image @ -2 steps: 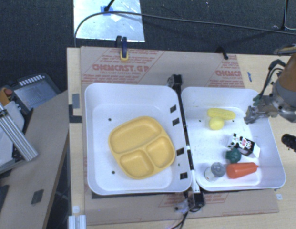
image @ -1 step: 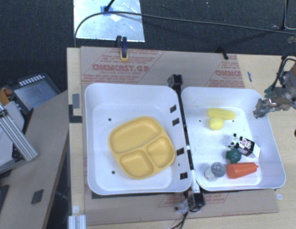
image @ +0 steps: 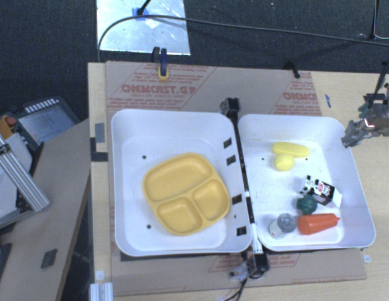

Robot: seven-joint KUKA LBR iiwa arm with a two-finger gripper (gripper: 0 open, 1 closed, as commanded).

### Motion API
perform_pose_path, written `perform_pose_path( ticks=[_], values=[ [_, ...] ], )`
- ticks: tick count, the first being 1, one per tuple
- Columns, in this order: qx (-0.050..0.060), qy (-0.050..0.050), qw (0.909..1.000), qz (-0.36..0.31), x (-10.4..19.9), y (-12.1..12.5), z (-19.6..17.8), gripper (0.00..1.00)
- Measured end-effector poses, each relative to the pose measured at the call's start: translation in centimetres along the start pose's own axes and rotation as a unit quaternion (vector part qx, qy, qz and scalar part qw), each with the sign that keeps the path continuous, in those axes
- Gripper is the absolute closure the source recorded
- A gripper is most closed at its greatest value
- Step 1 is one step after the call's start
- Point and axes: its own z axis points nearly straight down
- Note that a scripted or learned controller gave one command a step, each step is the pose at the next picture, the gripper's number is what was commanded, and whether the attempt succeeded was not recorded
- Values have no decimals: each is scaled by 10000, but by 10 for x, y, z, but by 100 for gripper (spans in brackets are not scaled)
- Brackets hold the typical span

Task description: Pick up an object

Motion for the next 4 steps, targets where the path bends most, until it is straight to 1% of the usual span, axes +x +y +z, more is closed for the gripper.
perform_pose_path(
  ticks=[1, 2, 3, 4],
  values=[
    [25, 17, 10000, -26, 60, -9, 4, 100],
    [25, 18, 10000, -24, 108, -14, 20, 100],
    [29, 19, 10000, -24, 157, -7, 31, 100],
    [23, 19, 10000, -29, 219, -6, 32, 100]
  ],
)
